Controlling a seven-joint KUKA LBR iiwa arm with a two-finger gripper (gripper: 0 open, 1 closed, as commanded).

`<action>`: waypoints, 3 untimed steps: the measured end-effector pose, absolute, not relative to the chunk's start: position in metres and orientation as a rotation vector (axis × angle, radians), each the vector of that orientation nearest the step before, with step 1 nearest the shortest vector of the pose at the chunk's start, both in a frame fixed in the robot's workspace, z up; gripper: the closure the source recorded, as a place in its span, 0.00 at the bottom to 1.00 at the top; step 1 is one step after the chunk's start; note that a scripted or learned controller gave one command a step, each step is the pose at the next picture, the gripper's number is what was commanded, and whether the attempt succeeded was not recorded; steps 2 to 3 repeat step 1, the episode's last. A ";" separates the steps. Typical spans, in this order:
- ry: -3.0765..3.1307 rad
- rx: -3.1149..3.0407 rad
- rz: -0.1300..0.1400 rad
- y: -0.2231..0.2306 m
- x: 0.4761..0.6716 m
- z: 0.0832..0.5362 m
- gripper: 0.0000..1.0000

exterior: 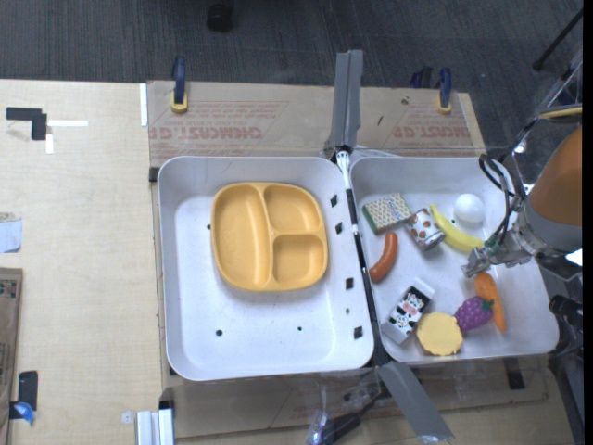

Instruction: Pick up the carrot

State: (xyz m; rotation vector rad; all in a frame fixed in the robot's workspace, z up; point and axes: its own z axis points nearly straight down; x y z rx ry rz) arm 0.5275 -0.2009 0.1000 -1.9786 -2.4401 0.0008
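- The carrot [492,298] lies in the right bin [547,341], near that bin's right wall, just beside the purple grapes [473,312] on their right.
- The gripper [482,262] hangs just above the carrot's upper end, touching it or nearly so; from the fingers, the carrot runs down and slightly right in the picture.
- Its long axis goes near enough top to bottom of the view, leaning a little toward the bin's right wall at the lower tip.
- Fingers: too small and blurred to call them spread or clenched, and I cannot tell if anything sits between them.
- My read: the coming move turns on dropping squarely over the carrot's upper half, with the fingers closing across that long axis rather than along it.
- Crowding matters: the grapes press against the carrot's left side, and the banana [454,233] sits just up and left of the carrot's top.
- Surface: smooth white bin floor, so the carrot could skid toward the wall.
- Left of the carrot's bin, the second bin holds a yellow divided plate [270,236]; both rest on the desk.
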 end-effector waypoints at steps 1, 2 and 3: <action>-2.240 -2.202 0.002 -0.148 0.517 0.194 1.00; -2.240 -2.202 0.002 -0.148 0.517 0.194 1.00; -2.240 -2.202 0.002 -0.148 0.517 0.194 1.00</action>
